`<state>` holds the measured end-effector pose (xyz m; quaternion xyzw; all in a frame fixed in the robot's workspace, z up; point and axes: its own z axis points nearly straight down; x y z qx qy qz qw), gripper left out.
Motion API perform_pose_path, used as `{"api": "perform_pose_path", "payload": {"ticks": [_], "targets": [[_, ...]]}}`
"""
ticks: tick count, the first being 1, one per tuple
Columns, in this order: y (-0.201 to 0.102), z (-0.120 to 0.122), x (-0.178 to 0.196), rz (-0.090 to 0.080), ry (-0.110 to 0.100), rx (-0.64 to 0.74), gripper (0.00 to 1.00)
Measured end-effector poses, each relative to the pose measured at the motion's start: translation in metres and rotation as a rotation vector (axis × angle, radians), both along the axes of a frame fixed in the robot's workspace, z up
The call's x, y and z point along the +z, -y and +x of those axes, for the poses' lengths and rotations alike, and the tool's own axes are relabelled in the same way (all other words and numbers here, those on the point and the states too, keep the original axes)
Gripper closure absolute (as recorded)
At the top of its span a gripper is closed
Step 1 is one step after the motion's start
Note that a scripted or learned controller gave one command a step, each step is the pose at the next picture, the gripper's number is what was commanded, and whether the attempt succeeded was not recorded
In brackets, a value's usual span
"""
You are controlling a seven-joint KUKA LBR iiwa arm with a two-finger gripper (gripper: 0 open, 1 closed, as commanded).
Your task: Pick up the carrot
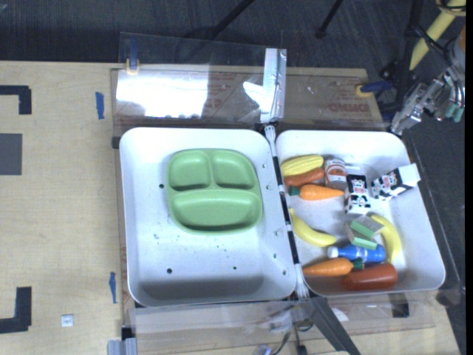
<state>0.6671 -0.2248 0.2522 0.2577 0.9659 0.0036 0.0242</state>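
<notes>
1. Nearest me, along the front edge of the right bin point(425, 220), I see one carrot point(327, 268) lying on its side. It touches a red sausage-shaped toy point(373, 275) and a blue bottle point(361, 254).
2. Further back lie two bananas point(311, 231), then a second carrot point(321, 192) just in front of a corn cob point(303, 166).
3. Small cartons point(358, 193) stand close by; their print is too small for me to read.
4. The left bin point(140, 161) holds a green divided plate point(215, 188).
5. Far right, beyond the bins, the gripper point(429, 103) hangs well apart from both carrots. I cannot tell how it is set.
6. I judge the pick not yet begun: approach, grasp and lift all remain.
</notes>
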Motion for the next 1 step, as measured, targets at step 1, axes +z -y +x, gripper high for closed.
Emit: {"api": "perform_pose_path", "payload": {"ticks": [1], "targets": [[0.0, 0.0, -0.0001, 0.0, 0.0, 0.0, 0.0]]}}
